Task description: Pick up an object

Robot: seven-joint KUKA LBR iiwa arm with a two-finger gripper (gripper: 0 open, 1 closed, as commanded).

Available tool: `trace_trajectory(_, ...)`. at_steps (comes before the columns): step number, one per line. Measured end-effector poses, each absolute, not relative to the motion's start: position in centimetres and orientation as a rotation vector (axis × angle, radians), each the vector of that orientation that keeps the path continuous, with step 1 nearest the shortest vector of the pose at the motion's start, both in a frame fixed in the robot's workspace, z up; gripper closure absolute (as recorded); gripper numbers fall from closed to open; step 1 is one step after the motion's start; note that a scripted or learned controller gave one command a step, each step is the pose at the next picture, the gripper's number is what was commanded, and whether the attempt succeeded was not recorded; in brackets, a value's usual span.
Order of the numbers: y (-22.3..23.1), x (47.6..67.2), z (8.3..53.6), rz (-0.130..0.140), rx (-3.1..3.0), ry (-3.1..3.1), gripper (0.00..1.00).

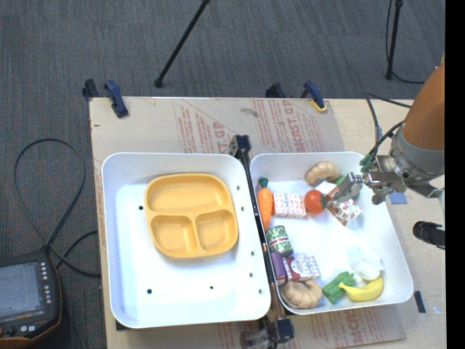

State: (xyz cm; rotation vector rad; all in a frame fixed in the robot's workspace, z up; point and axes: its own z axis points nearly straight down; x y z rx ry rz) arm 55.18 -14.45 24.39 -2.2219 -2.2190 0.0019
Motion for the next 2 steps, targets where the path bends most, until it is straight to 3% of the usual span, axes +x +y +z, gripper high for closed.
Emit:
trace_trajectory(1, -19.3, 59.2, 16.3, 0.003, -2.221, -2.217, 0.00)
trace_trajectory(2, -20.4, 61.2, 8.7, 0.001, -2.218, -2.218, 0.00)
